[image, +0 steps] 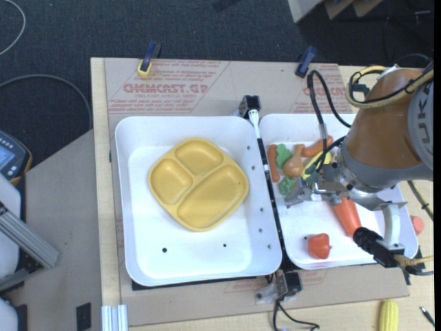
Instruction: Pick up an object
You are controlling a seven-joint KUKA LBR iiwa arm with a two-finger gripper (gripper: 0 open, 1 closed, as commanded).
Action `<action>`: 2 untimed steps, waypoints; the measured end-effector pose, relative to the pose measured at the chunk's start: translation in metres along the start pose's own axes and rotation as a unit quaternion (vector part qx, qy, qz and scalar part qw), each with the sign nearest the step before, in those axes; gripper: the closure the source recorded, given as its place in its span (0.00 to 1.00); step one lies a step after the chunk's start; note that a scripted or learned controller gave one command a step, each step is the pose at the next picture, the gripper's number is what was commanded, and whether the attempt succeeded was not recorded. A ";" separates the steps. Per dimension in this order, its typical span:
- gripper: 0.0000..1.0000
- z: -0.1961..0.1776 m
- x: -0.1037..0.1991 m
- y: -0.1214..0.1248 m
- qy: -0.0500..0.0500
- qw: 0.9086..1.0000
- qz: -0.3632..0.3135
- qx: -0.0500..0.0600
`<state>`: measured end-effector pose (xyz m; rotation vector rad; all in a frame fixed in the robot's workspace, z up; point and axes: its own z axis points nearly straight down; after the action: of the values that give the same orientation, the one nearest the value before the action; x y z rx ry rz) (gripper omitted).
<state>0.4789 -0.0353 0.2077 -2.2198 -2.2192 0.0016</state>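
The grey arm with its orange band [389, 116] is reaching in from the right and hanging low over the right bin [289, 247]. Its gripper [306, 190] is sitting down among a cluster of toy food near that bin's left wall, and whether it is open, closed or gripping anything cannot be told from this angle.

The cluster is lying just beside the gripper: a green vegetable piece [284, 158], a tan piece [294, 163], a small orange piece [273, 163] and a carrot-like piece [318, 145] are crowding together at the bin's upper left. A larger orange carrot [348, 214] is lying tilted under the wrist, and a red tomato-like piece [318, 245] is resting apart from the rest near the bin's front.

The left bin [138, 254] is carrying a yellow divided plate [198, 183] with three compartments, lying turned at an angle.

The brown board under the bins [172, 81] is showing red printed lettering reading "CHEMCAST G.P", repeated in part at the right behind the arm. A yellow corn cob [388, 316] is lying off the bins at the lower right
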 end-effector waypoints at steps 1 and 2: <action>0.00 0.000 0.000 0.000 0.000 1.000 0.000 0.000; 0.00 0.000 0.000 0.000 0.000 1.000 0.000 0.000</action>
<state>0.4789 -0.0353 0.2077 -2.2198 -2.2192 0.0016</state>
